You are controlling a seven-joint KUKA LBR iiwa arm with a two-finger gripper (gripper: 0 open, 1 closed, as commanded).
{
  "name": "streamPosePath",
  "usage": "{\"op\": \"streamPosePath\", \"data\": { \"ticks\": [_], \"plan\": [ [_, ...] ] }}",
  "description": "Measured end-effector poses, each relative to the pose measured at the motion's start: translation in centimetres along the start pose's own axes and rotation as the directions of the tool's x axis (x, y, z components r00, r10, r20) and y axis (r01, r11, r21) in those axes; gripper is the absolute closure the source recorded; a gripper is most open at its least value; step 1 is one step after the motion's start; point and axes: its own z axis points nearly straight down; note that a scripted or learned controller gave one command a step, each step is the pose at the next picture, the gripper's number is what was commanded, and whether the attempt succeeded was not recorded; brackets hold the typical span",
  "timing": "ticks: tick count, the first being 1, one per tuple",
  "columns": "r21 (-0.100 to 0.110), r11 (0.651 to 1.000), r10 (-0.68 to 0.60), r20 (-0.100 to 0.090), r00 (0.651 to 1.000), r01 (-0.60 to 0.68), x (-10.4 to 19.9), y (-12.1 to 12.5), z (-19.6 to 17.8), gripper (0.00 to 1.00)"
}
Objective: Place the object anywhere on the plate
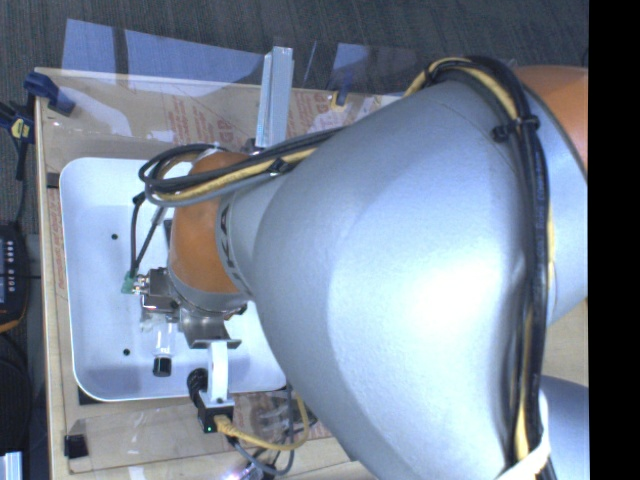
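My gripper (162,353) hangs low over the near part of the left white bin (90,228), pointing down at the bin floor. The grey arm with its orange band (195,238) reaches in from the right and covers the bin's right half and whatever lies under it. A small dark piece (161,367) sits at the gripper's tip; I cannot tell whether it is part of the gripper or a separate thing.
The arm's large grey body (420,278) blocks the right bin. Black and yellow cables (200,173) loop over the wrist. A metal post (273,98) stands behind the bins. The wooden bench edge (60,118) runs along the left.
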Motion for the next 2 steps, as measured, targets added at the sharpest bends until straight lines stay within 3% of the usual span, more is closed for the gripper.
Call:
{"op": "streamPosePath", "data": {
  "ticks": [1,2],
  "plan": [
    [-0.002,0.932,0.363,-0.002,0.932,-0.363,-4.0,0.6,-0.3,1.0],
    [-0.002,0.974,0.226,-0.001,0.974,-0.226,5.8,5.4,-4.8,1.0]
  ]
}}
